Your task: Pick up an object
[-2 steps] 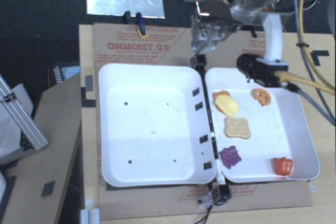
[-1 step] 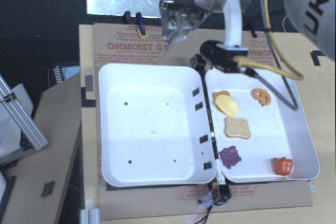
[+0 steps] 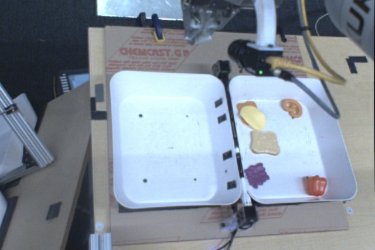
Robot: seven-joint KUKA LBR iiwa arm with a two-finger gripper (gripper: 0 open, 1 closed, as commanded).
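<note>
The right bin (image 3: 328, 143) holds several toy foods. A yellow piece (image 3: 254, 119) lies near its left wall with an orange piece (image 3: 246, 106) just behind it. A brown pretzel (image 3: 291, 107) sits at the back. A tan toast slice (image 3: 265, 143) lies in the middle, a purple grape bunch (image 3: 256, 175) at the front left and a red pepper (image 3: 316, 185) at the front right. My gripper (image 3: 201, 26) hangs high over the bench behind the left bin's (image 3: 164, 137) far right corner, well away from all of them, and I see nothing in it.
A row of black clips (image 3: 225, 120) runs along the seam between the two bins. A yellow cable (image 3: 307, 72) trails over the right bin's back edge. A blue-and-yellow clamp (image 3: 157, 29) sits on the cardboard behind the left bin.
</note>
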